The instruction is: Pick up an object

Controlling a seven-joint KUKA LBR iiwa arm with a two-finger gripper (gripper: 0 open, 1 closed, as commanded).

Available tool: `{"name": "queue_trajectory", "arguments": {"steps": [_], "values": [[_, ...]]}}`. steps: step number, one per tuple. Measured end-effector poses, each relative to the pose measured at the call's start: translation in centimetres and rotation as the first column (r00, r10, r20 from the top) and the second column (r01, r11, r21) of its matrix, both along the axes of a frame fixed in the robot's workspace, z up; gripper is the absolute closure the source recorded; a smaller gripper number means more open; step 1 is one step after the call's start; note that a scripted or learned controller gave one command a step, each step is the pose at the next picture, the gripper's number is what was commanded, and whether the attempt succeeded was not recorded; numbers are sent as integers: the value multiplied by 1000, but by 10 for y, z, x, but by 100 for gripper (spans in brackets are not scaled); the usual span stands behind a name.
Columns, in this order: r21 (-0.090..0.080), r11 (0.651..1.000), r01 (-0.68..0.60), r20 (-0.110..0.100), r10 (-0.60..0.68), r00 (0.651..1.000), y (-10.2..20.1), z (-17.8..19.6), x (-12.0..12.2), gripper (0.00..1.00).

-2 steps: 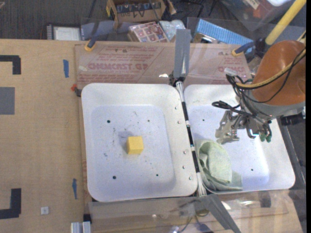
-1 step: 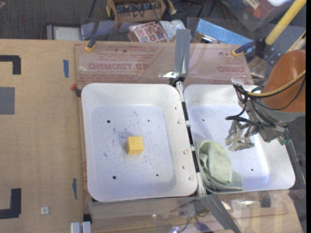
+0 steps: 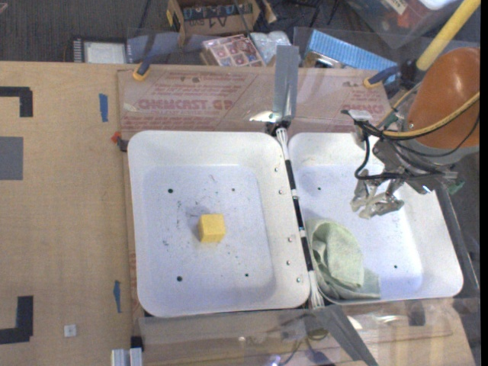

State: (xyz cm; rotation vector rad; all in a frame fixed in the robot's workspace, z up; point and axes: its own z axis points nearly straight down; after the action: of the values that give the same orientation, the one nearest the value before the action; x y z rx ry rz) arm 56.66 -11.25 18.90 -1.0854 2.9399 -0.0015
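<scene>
— Camera view: where does the gripper point(image 3: 377, 202) sit?
— Over the right bin point(image 3: 427, 280), its fingers apart, gripping nothing.
— And the objects?
— A green cloth point(image 3: 343, 259) lies crumpled in that bin's near-left corner; a yellow block point(image 3: 213, 228) rests mid left bin point(image 3: 152, 174).

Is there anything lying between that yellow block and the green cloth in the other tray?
In the camera view, the yellow block sits in the left bin and the green cloth in the right bin. Between them lie bare white floor and the bins' adjoining rims.
</scene>
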Motion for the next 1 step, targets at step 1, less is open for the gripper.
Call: {"name": "queue_trajectory", "arguments": {"steps": [1], "values": [[-2,922,-386,-1,386,922,-18,20,21,100]]}}
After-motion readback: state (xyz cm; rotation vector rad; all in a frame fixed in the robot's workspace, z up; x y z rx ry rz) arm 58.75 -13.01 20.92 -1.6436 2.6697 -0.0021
